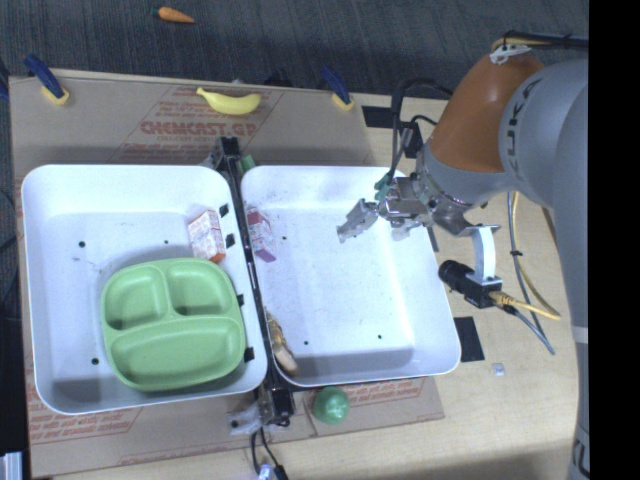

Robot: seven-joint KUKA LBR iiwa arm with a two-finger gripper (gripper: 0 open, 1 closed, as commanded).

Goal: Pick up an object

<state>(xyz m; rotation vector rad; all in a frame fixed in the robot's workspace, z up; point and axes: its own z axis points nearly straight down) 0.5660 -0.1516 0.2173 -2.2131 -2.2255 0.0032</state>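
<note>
We see the grey, orange-banded arm (pixel 500 118) reaching leftward, its tool (pixel 355 221) over the right shallow white bin (pixel 350 348); we cannot tell its grip.

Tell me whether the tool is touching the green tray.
Apart. The camera view shows the tool over the right bin, while the green tray lies in the left bin, the bins' rims between them.

Right bin (pixel 400 353) floor lies open; green tray (pixel 172 321) crowds left bin (pixel 60 268).
</note>
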